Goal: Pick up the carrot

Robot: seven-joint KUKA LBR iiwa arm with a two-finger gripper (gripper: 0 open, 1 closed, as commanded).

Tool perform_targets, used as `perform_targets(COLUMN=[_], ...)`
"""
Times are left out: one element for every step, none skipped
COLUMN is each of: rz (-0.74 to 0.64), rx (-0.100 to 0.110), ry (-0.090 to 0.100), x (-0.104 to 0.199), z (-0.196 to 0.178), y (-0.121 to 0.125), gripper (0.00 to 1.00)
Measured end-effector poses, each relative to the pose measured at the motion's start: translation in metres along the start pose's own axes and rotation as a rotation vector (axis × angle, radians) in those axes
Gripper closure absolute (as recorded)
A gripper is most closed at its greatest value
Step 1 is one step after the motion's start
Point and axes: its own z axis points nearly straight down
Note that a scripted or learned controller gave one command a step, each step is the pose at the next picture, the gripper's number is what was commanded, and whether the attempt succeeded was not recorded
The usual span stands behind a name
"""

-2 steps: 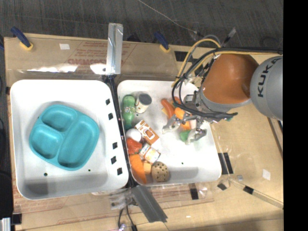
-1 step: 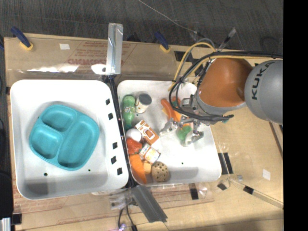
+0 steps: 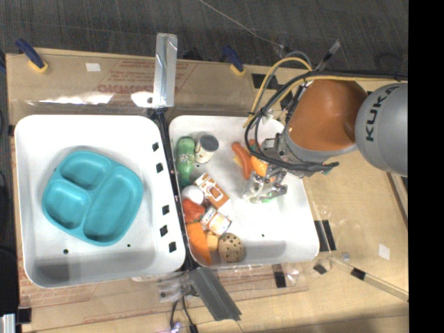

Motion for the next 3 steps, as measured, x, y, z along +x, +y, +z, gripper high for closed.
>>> perform_targets(rz=[-0.160,-0.499,-0.869], rx=[-0.001,0.001,-0.001], ry=[0.002,0.001,0.000], x=[0.042,0.026,-0.020], z=[-0.027,-0.033,-0.030], y=[0.077,0.050,0.024], gripper=[1.00,1.00,1.00])
